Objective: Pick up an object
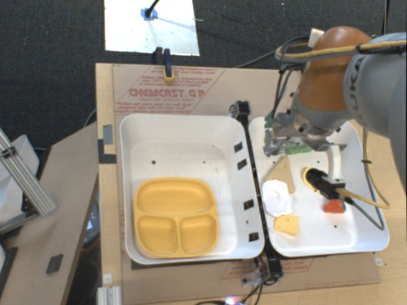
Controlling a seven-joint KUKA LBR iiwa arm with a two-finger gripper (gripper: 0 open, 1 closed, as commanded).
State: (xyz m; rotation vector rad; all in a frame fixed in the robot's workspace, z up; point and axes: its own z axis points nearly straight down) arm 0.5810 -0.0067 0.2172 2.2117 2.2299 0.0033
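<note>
Hovering low in the right bin (369,234), my pincer (280,143) sits above a wooden stick (280,165) and white cup (276,197); its grip I cannot tell.

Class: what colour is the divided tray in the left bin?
Yellow; the divided tray shows clearly in the camera view.
</note>
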